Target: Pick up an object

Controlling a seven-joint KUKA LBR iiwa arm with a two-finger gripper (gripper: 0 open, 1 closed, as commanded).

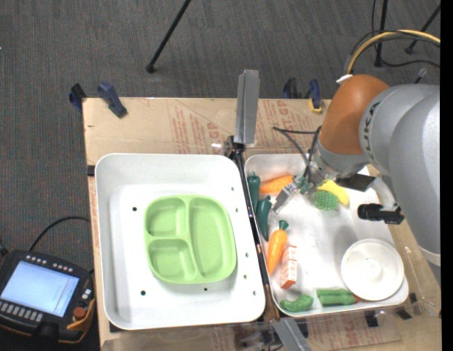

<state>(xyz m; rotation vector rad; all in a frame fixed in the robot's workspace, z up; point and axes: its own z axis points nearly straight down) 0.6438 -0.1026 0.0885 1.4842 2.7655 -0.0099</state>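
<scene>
My gripper [292, 191] hangs low in the right bin [325, 232], near its back left part. It sits just right of an orange carrot-like piece [274, 184] and above a dark green vegetable [264, 216]. A second carrot [277, 246] with a green top lies in front of it. A green bumpy ball [327, 200] and a yellow piece [337, 191] lie just to the gripper's right, partly under the wrist. I see nothing clearly held.
The right bin also holds another dark green piece [253, 189], an orange carton [288, 266], two green pods [297, 303] [335, 296] and a white bowl [370, 269]. The left bin [117, 232] holds a green divided plate [190, 238]. A teach pendant [40, 291] lies at front left.
</scene>
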